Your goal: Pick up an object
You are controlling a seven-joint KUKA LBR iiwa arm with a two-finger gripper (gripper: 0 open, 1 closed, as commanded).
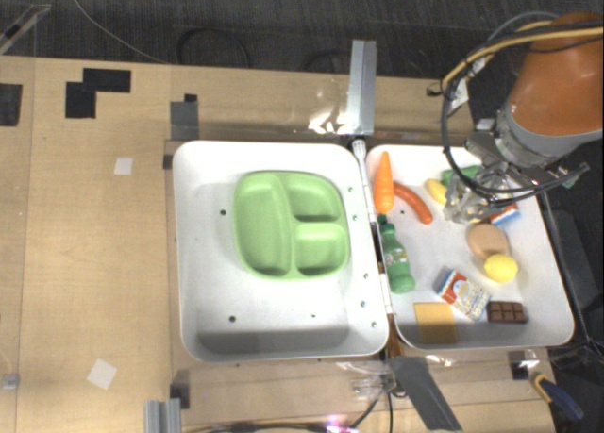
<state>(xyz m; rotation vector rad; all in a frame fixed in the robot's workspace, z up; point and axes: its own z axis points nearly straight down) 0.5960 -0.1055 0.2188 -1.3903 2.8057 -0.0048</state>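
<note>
The gripper hangs low in the right bin beside a yellow piece and red sausage — its grip cannot be told; nothing visibly held.

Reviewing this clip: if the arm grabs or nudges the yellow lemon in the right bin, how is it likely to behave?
The lemon looks rounded and smooth, so it would probably roll if nudged and might slip out of a two-finger pinch. It seems to touch the tan round thing next to it, so a push could shift both. It looks like toy food, likely light and stiff.
</note>
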